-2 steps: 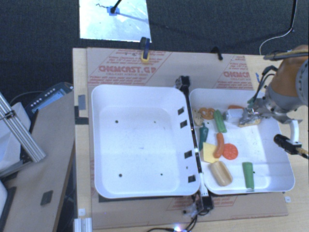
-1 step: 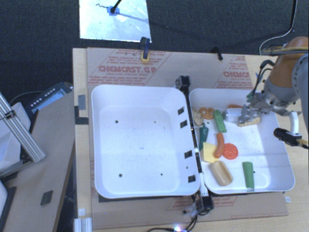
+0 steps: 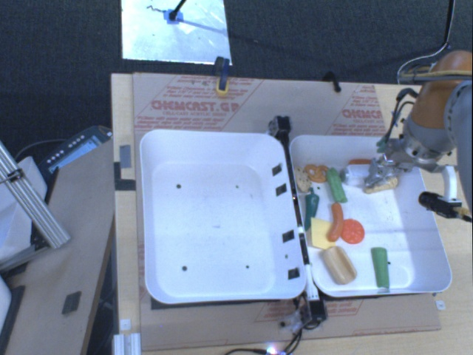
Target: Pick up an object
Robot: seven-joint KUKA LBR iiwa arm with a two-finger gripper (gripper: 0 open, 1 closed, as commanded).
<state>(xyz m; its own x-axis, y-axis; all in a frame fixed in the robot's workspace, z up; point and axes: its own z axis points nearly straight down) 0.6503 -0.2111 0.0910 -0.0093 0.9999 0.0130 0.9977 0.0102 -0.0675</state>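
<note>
Reaching arm: enters over the right edge of the bench, its orange band point(image 3: 443, 66) high near the far right corner.
Gripper point(image 3: 379, 177): low in the right bin point(image 3: 429, 235), by that bin's far edge, right of its middle.
Grip state: cannot tell; the tips blur into what lies beneath.
Pale object point(image 3: 384, 186): a tan piece touching or just under the gripper tips; held or not is unclear.
Far left corner of the right bin: an orange pretzel-like piece point(image 3: 317, 173) beside a green pickle point(image 3: 337, 186).
Left edge of the right bin: a dark green pepper point(image 3: 311, 205), a yellow wedge point(image 3: 319, 233), an orange carrot point(image 3: 336, 221) and a red tomato slice point(image 3: 352, 231).
Near edge of the right bin: a tan bun point(image 3: 339, 264) and a green cylinder point(image 3: 380, 266).
Left bin point(image 3: 214, 213): white, edge to edge with the right bin.
</note>
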